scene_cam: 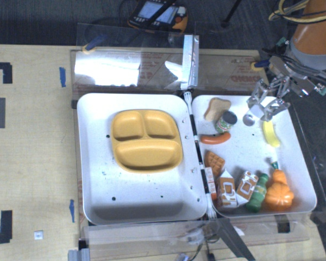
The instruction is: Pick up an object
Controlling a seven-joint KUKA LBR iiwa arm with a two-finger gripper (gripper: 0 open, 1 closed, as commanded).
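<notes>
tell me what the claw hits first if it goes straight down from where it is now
Probably the bare white floor of the right bin, near its upper right corner. The claw hangs between the green can and the banana, though depth is hard to judge, so it might graze the banana.

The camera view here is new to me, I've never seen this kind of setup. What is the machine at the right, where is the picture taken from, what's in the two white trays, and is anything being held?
This is one fixed camera above a bench, looking down at a slant. The machine at the right is a robot arm, grey and orange, ending in a metal claw that hangs over the right bin. Whether it grips anything can't be told here. The left bin holds a yellow divided plate. The right bin holds toy food: a bread slice, a can, a sausage, a banana, a waffle, two small cartons, a green bottle and an orange pumpkin-like piece.
</notes>
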